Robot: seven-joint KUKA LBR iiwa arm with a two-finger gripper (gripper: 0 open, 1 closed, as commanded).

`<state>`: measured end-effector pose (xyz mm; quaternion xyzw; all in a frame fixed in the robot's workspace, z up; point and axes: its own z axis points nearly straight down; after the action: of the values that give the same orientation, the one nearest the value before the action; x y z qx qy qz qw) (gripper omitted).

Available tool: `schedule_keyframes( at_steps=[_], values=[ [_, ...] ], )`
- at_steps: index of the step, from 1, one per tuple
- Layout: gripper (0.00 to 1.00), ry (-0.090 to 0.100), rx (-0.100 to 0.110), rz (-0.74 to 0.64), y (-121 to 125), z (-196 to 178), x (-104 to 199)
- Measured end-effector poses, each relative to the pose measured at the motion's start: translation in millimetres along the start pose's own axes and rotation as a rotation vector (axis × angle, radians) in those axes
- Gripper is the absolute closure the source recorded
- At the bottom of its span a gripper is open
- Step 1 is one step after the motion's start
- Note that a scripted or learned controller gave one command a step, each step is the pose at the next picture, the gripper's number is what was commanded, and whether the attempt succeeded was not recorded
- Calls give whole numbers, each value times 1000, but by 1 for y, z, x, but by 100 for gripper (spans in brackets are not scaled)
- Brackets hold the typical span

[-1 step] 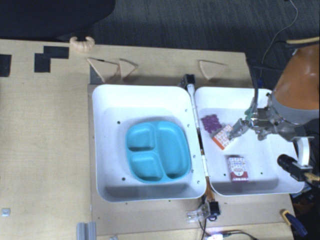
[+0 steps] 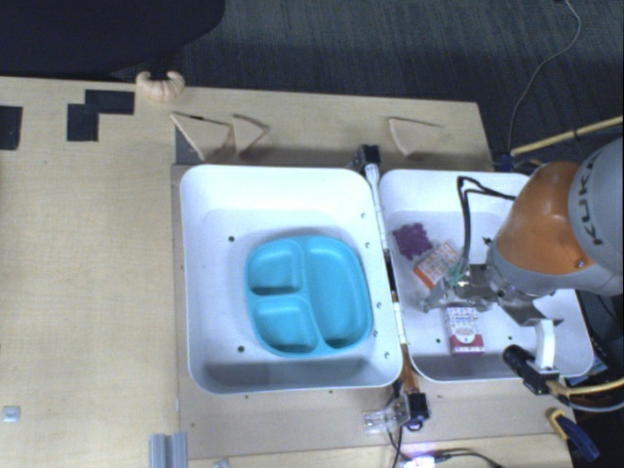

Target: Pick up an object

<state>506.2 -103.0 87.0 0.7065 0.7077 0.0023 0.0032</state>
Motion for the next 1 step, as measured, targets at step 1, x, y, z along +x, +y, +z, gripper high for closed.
schedule_keyframes(
  at_steps=[1],
  values=[
    [100, 0, -6, -1, 2, -12, 0]
  ],
)
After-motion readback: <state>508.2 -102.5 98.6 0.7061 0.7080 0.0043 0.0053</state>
